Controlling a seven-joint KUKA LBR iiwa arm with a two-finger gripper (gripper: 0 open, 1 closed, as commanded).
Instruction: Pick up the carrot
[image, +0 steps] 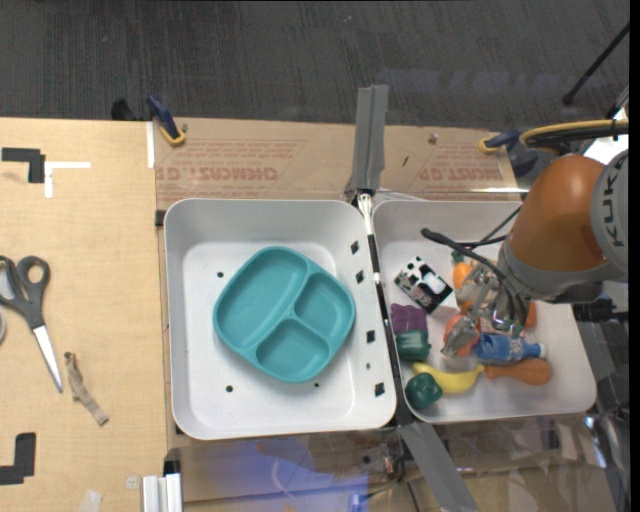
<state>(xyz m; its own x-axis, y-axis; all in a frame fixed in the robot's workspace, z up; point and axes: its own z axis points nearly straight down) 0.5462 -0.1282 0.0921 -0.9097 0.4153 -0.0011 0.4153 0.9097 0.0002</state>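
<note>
- Two white bins sit side by side on the table; the carrot (520, 372) lies near the front edge of the right bin (570, 400), among other toys.
- End effector (482, 318) hovers low over that clutter; whether it grips anything I cannot tell.
- Likely step: the reach. Next it must centre on the carrot, just beside the blue toy (505, 349).

Bench (80, 300) with bins (180, 330), scissors (30, 300)

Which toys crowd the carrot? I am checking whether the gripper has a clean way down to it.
The gripper is down in the right bin among crowded toys. The carrot lies at the pile's near edge, touching the blue toy and the banana, so a clean grasp looks unlikely.
</note>
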